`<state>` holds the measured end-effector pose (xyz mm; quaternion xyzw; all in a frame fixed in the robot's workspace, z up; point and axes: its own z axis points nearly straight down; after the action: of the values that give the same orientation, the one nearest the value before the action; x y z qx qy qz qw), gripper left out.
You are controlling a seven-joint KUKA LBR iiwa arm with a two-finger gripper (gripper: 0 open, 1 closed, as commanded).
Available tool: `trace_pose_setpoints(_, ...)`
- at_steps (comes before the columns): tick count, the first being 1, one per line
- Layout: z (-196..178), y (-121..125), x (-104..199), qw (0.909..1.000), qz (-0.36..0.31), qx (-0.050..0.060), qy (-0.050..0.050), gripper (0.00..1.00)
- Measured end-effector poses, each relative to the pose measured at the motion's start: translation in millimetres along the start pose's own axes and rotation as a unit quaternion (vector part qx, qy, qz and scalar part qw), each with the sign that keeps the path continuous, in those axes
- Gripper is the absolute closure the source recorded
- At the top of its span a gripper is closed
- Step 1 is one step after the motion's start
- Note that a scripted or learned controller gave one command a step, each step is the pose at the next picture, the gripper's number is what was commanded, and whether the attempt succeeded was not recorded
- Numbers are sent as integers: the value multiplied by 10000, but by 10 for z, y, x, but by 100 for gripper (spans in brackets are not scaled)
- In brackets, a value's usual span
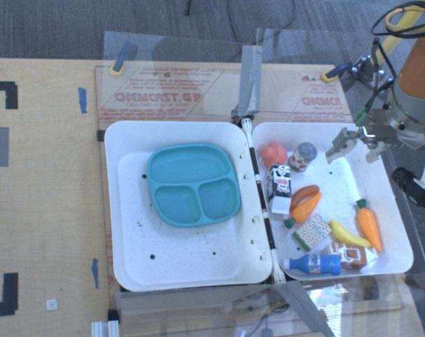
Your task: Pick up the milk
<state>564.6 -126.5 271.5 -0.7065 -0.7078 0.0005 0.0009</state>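
Your pincer (355, 144) hangs spread and empty above the right bin's (398, 223) far edge; the milk (280, 182) stands by the divider, beside the carrot (305, 208). Approach stage: you must next travel toward the divider, then descend.

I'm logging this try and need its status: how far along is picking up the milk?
Nothing looks done yet: the milk carton lies in the right bin near its left wall, beside the pink ball and can. In hand: the gripper hangs at the bin's upper right, jaws open, holding nothing. Left: reach, grasp, lift.
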Motion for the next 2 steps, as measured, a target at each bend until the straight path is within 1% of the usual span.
trace_pose_setpoints(1,1261,864,307,9961,-874,-62,-20,0)
trace_pose_setpoints(2,1662,620,197,9922,-1248,-36,-14,0)
